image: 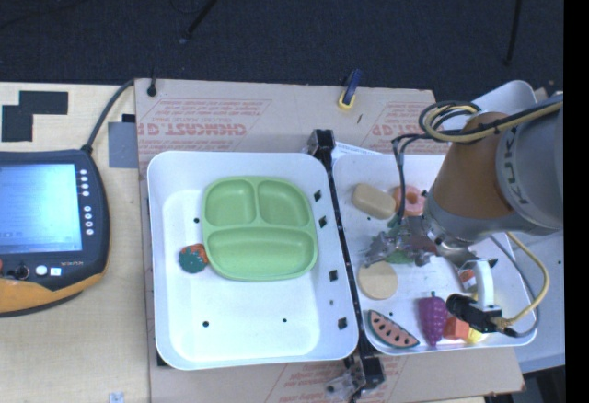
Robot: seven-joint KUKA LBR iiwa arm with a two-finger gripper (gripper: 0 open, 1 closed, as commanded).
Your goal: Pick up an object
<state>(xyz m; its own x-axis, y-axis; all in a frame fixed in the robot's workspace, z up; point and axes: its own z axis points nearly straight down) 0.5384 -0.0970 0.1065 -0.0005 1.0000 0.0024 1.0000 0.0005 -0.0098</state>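
Note:
My gripper [394, 247] is low in the right bin [515, 341], near its middle, with the grey arm and orange band reaching in from the right. Just below it lies a round tan cookie [377, 282]. A tan bread-like piece [373, 201] sits above it, beside a small pink and orange item [413, 200]. Along the bin's front edge are a watermelon slice [393, 329], purple grapes [433, 314] and a small orange piece [456, 328]. Nothing can be made out in the gripper's hold.
The left bin [175, 318] holds a green divided plate [259, 228] with a small red and green toy [192, 258] at its left edge. A black divider [339, 245] separates the bins. A handheld control pad [46, 226] lies at far left.

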